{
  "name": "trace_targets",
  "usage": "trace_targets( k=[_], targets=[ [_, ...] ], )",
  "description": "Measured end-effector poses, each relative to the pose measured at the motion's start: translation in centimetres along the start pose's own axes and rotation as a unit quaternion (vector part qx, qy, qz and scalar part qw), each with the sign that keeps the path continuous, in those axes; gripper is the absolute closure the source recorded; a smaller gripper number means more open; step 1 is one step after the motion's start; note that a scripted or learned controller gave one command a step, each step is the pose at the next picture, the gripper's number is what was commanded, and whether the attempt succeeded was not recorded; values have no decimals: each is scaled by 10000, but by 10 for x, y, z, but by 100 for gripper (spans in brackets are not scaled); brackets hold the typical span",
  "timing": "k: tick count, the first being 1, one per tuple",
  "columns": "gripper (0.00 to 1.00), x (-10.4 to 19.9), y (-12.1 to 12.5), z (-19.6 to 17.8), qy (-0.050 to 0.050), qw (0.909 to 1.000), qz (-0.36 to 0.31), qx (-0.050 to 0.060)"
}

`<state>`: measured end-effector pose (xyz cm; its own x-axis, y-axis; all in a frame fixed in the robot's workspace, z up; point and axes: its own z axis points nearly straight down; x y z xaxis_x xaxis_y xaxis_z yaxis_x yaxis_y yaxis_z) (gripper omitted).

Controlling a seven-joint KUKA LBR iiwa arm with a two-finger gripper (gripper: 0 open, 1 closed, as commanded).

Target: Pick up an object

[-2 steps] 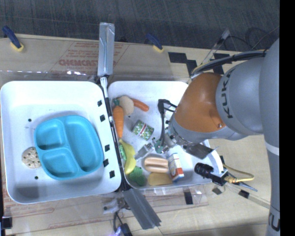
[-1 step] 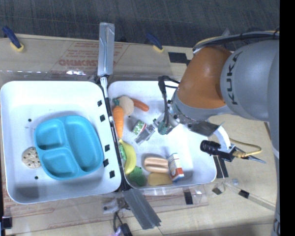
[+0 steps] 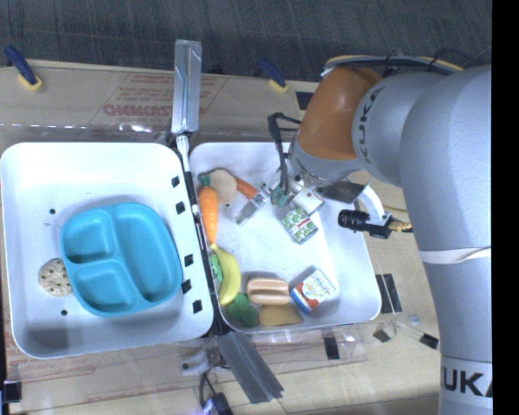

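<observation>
My gripper [image 3: 272,201] hangs low over the back half of the right bin [image 3: 350,271], below the orange wrist band. A small green-and-white packet [image 3: 299,222] lies right beside it, touching or nearly so; whether it is gripped is unclear. An orange carrot [image 3: 208,213] and a beige food piece [image 3: 222,184] lie just left of the gripper. At the bin's front sit a yellow banana [image 3: 229,277], a hot dog [image 3: 267,289], a small red-and-white carton [image 3: 314,290] and a green vegetable [image 3: 242,314].
The left bin [image 3: 35,167] holds a blue divided plate [image 3: 121,258] and a cookie [image 3: 55,277] at its left side. A metal divider bar [image 3: 186,80] stands between the bins at the back. The grey arm covers the right side of the bench.
</observation>
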<state>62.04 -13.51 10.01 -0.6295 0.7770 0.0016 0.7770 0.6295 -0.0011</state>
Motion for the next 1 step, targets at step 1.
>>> trace_targets(
  k=[1],
  targets=[
    [0, -9, 28, 8, -6, 9632, 2687, -6]
  ],
)
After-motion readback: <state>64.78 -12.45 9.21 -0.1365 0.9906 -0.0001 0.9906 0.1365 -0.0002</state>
